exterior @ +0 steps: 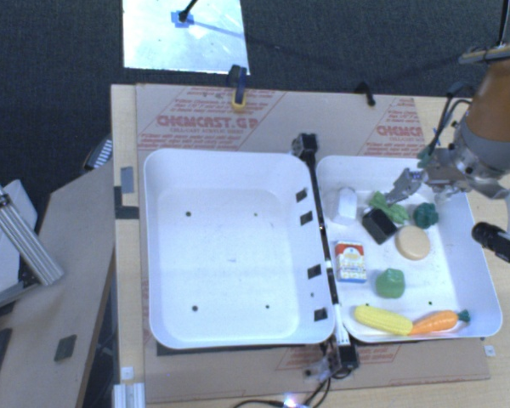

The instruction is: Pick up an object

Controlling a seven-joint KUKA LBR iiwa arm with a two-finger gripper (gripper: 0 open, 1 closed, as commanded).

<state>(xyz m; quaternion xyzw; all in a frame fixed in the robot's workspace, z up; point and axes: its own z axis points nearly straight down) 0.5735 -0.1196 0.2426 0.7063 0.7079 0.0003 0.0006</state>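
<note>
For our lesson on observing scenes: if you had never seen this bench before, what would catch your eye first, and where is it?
First, the bright toy food clustered in the right bin: a yellow corn cob and an orange carrot along its near edge, with a green pepper just behind them. Next, the arm's gripper reaching in from the right above a leafy green piece and a black block.

The arm (493,117) is cut off by the right edge, so its upper links are out of view. The end effector (405,185) is small and blurred; its fingers cannot be made out. It overlaps the green leafy toy (389,208), hiding part. The print on the small red carton (350,261) is too fine to read.
</note>
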